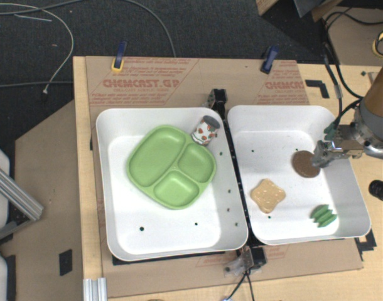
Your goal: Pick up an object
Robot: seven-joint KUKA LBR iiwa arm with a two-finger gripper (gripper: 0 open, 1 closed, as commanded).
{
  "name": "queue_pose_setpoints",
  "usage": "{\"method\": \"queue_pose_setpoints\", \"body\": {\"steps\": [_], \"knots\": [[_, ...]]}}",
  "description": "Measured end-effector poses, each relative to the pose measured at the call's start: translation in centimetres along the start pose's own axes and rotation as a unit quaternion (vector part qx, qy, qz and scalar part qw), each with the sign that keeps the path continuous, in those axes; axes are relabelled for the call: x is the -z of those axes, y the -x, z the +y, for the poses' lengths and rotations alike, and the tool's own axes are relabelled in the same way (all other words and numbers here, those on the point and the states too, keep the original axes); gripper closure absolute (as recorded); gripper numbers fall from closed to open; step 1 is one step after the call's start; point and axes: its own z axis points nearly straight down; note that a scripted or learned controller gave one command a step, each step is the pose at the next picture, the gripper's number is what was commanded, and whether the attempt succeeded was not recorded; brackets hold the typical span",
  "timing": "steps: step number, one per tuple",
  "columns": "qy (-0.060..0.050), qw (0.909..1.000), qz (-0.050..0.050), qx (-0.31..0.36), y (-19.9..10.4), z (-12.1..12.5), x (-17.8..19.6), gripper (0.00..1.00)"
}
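In the right bin (273, 121) lie a brown round disc (302, 165), a tan cracker-shaped piece (267, 195) and a small green pod-like object (324, 216). My gripper (319, 156) comes in from the right and sits low at the brown disc's right edge, touching or just above it. The left bin (116, 224) holds a green three-section plate (171, 166) and a small white cup with red marks (205, 130) at the plate's upper right corner.
Both bins rest on a cardboard-covered bench held by blue clamps (120, 54) at the back. A black bracket (217, 98) sits between the bins at the rear. Cables trail across the dark floor behind.
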Motion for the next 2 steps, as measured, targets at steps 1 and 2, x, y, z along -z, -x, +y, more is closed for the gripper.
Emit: {"method": "queue_pose_setpoints", "body": {"steps": [1,2], "knots": [[-0.003,1.0,0.002,0.0,-5.2,0.1,-1.2,1.0],[-0.001,1.0,0.001,0.0,-10.7,1.4,-0.5,1.0]]}}
